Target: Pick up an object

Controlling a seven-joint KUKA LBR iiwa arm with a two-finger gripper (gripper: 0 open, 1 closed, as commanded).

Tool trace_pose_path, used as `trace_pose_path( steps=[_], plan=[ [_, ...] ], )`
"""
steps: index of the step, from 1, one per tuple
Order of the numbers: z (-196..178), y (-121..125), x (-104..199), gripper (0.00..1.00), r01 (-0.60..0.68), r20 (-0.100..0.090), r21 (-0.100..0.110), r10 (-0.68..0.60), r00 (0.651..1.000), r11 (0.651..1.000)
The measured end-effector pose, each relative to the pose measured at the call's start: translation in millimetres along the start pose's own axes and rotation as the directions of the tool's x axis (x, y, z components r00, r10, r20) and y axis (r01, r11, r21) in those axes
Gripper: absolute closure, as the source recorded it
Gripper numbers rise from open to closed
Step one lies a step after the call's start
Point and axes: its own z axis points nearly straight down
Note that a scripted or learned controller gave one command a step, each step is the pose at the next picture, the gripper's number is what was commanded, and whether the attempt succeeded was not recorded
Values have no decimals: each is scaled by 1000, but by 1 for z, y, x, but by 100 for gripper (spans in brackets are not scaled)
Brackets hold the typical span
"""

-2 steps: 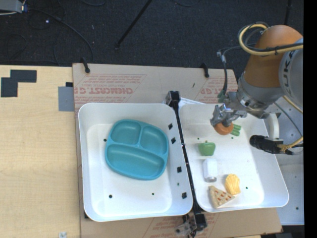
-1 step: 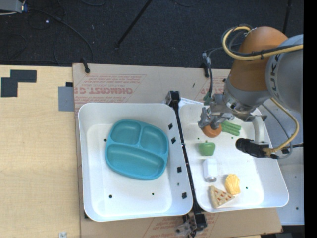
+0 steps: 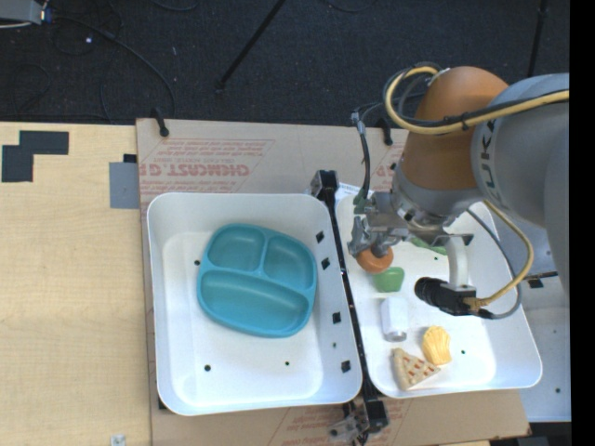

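tool down at round orange object by left wall of right white bin; grip state unclear.

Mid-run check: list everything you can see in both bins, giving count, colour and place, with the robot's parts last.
Left-side bin: one, white, view's left.
Right-side bin: one, white, view's right.
Divided plate: one, teal, in the left-side bin.
Round object: one, orange, right-side bin, under the gripper.
Small lump: one, green, beside the round object.
Cylinder: one, white, mid right-side bin.
Ridged piece: one, yellow, near rim.
Wedge: one, tan, beside the ridged piece.
Gripper: one, dark, above the round object.
Arm: one, grey with an orange band.
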Motion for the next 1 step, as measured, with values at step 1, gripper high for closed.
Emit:
trace_pose_path(
  steps=[1],
  plan=[
    [8, -17, 56, 100, 1, 0, 0, -1, 1000, 1000]
  ],
)
